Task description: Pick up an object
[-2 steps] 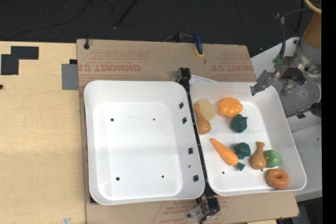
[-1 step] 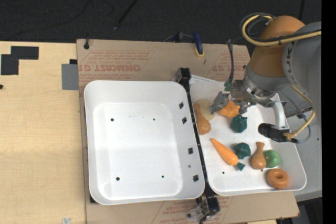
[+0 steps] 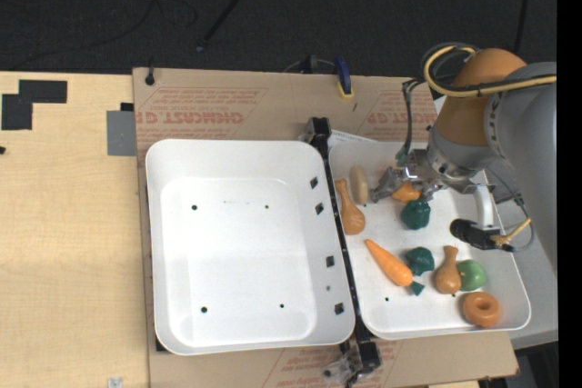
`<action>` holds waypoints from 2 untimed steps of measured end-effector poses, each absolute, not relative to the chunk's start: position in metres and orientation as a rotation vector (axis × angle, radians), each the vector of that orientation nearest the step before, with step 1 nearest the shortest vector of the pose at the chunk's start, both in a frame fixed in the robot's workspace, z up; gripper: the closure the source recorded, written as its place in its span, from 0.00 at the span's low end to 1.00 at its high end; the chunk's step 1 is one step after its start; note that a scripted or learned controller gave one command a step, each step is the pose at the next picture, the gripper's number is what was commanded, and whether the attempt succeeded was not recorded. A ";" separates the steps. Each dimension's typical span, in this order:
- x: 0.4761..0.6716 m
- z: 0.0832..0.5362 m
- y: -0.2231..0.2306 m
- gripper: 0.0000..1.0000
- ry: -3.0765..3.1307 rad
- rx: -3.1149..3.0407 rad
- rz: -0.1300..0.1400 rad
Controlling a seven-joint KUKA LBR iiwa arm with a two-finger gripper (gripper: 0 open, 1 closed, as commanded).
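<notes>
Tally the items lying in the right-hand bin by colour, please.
Orange: 2, carrot, ring
Tan: 3, gourd, gourd, pale piece
Dark green: 2
Light green: 1
Total: 8, not counting the small orange piece by the gripper.

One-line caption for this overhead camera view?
KUKA arm's gripper lowered into right bin over a small orange piece, beside a carrot and doughnut.

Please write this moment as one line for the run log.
arm: over right bin | pincer: low at bin's far end, near small orange piece and dark green toy | grasp: unconfirmed | carrot: lying mid-bin
</notes>
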State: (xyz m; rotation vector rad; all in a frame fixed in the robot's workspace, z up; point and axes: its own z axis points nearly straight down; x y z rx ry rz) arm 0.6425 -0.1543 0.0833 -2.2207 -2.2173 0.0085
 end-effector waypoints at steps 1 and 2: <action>0.642 0.098 -0.154 1.00 -2.215 -2.220 0.007; 0.645 0.147 -0.077 1.00 -2.228 -2.214 -0.003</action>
